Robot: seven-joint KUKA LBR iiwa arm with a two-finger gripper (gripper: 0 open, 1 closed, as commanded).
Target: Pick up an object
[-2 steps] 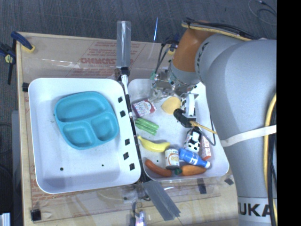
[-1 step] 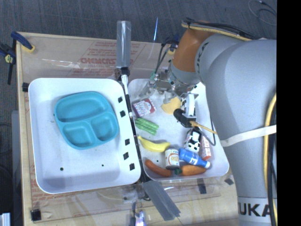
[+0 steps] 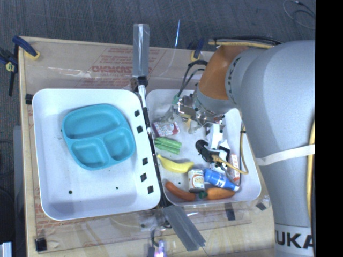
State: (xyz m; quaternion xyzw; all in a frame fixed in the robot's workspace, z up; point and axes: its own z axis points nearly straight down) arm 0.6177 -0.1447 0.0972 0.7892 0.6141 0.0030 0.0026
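Nearest us, a carrot [image 3: 221, 194] lies along the right bin's [image 3: 247, 189] front wall, well below the end effector [image 3: 188, 110], which hovers beside a packet [image 3: 165, 128]. We see a wooden desk [image 3: 69, 63] and dark carpet [image 3: 80, 9].

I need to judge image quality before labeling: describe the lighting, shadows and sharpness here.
Camera view: even, soft lighting; the blue tray casts a faint shadow on the left bin; the arm, nearest the camera, looks soft; the small items in the right bin are hard to resolve.
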